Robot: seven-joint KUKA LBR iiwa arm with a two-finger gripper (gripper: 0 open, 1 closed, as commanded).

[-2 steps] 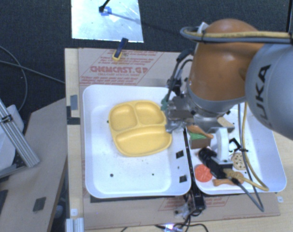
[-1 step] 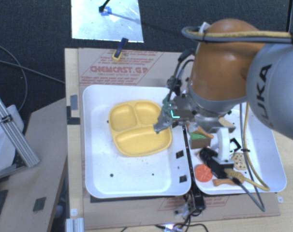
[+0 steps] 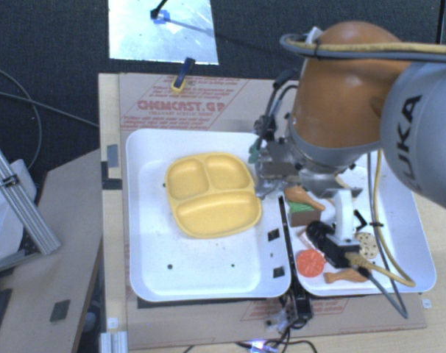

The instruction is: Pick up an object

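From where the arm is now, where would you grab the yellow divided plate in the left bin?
Take the yellow divided plate by its raised rim, probably the near edge at the long compartment, coming straight down from above. It lies flat, too wide to span, so one finger should go inside the rim and one outside. The left bin has bare floor there; the gripper crowds the plate's right edge.

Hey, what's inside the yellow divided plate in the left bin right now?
The yellow divided plate lies in the left bin, and its three compartments look bare, with nothing resting in them. The arm overhangs its upper right corner, so that bit of rim is covered.
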